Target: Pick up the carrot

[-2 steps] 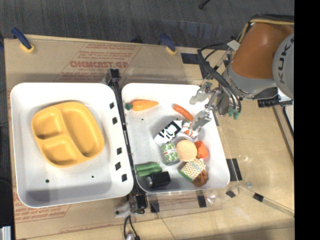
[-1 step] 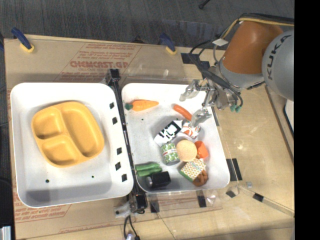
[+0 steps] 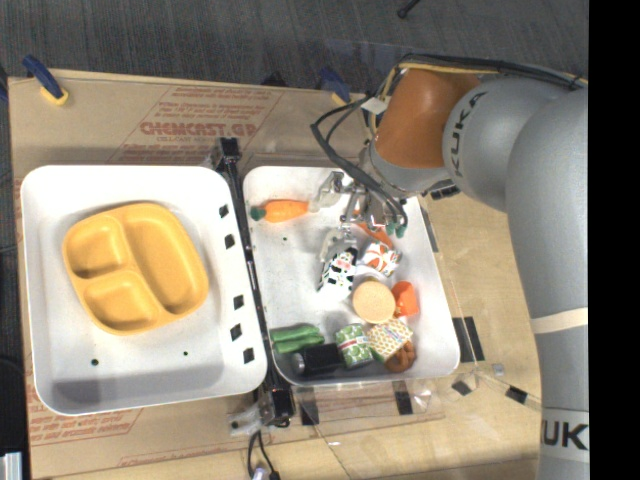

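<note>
The carrot [image 3: 283,209] is small and orange with a green tip at its left end. It lies flat in the far left corner of the right bin [image 3: 300,278]. My gripper [image 3: 340,208] hangs over the far middle of that bin, just right of the carrot and apart from it. It is open, with nothing between its fingers. The grey arm with its orange band [image 3: 420,118] covers the bin's far right corner.
Toy foods crowd the right bin's near half: a cow-patterned carton [image 3: 338,271], an orange-white pack [image 3: 379,258], a bun [image 3: 373,301], a green cucumber [image 3: 295,336], a black object [image 3: 320,358] and a green can [image 3: 353,345]. The left bin [image 3: 50,368] holds a yellow divided plate [image 3: 135,265].
</note>
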Tool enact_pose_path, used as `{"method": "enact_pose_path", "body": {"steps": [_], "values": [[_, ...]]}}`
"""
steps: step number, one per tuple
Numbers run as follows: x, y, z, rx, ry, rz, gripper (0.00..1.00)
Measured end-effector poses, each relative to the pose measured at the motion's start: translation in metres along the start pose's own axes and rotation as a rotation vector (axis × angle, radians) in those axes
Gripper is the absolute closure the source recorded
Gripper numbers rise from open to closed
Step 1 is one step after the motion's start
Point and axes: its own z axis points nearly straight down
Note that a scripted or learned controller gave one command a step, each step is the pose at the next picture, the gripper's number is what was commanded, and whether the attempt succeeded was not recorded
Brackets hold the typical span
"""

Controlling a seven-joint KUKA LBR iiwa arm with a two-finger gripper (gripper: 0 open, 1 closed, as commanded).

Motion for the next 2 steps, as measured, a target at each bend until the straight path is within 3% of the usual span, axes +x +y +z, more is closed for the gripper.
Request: {"method": "enact_pose_path", "body": {"steps": [1, 2], "values": [[0.0011, 0.0258, 0.0108, 0.008, 0.012, 0.414, 0.0], [-0.0002, 0.0356, 0.0112, 0.012, 0.017, 0.58, 0.0]]}}
